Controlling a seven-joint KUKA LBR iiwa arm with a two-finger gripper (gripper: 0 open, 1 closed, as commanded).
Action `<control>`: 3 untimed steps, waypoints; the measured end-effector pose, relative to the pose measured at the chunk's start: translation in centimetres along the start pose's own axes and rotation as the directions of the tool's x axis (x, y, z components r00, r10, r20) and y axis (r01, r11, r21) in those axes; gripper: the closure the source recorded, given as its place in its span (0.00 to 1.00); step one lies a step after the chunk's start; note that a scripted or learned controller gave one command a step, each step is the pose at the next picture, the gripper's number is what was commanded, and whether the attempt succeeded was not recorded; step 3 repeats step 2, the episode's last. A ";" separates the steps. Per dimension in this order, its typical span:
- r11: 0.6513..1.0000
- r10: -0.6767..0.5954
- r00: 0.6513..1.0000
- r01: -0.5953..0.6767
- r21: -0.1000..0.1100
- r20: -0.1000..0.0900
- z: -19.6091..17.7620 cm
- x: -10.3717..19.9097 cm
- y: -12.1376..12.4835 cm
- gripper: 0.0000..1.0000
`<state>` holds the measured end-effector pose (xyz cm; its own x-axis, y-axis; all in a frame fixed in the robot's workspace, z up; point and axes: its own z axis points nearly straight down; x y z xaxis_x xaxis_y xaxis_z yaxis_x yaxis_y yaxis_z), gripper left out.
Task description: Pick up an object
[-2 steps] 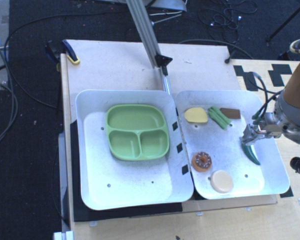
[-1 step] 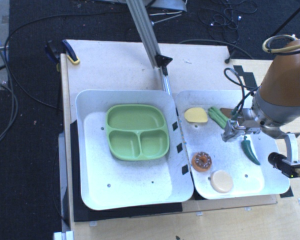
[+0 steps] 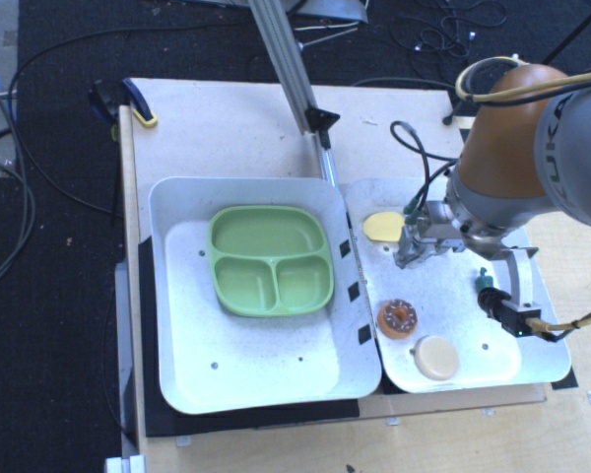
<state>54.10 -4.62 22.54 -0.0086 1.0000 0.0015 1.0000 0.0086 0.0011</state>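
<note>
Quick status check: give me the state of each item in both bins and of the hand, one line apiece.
green divided tray: lying flat and upright in the left bin, compartments bare.
yellow piece: lying in the right bin, beside the hand.
donut: lying flat near the right bin's left wall.
cream round piece: resting at the right bin's near edge.
hand: low over the right bin, grasp state unclear.
</note>
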 end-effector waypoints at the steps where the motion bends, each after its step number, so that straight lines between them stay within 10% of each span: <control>1: 1.000 -0.001 1.000 0.001 -0.002 0.000 -0.4 6.0 2.6 1.00; 3: 1.000 0.001 1.000 -0.001 -0.002 -0.001 -0.7 11.6 5.6 1.00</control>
